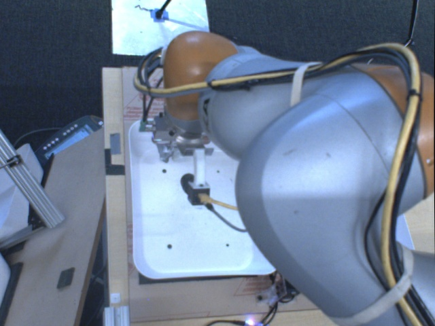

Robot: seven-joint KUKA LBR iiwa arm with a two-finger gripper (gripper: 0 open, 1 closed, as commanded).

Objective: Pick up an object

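Observation:
My gripper hangs low over the far left part of a shallow white bin, just inside its back rim. The orange band and the wide grey body of the arm reach in from the right and cover the bin's right side and everything beyond it. I can make out no loose object on the part of the bin floor that shows; a few small dark dots mark it. Nothing shows held under the gripper.
A pale sheet of paper hangs on the dark back wall. Left of the bin lie a brown board, a grey keypad device and an aluminium rail. The bin's front rim sits near the bench edge.

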